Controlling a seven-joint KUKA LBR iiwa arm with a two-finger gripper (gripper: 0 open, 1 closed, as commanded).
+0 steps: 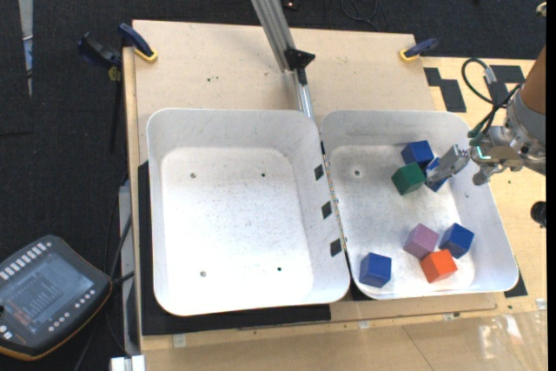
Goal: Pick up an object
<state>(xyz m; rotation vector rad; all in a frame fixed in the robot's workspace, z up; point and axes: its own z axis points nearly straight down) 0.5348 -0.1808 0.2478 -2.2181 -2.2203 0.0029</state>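
The right bin (486, 213) holds several small blocks. A blue block (417, 152) and a green block (407, 179) sit side by side in its upper middle. My gripper (445, 166) reaches in from the right, low in the bin, just right of the green block. A bit of blue (436, 179) shows beneath its tip; I cannot tell whether it is gripped. Nearer the front lie a purple block (422, 240), a blue block (457, 239), an orange block (439, 265) and another blue block (375, 268).
The left bin (174, 187) stands beside the right one, their walls meeting at the centre divider (326, 195). A slanted metal pole (265, 0) runs down to the bins' back edge. Clamps (137, 43) sit at the board's back corners.
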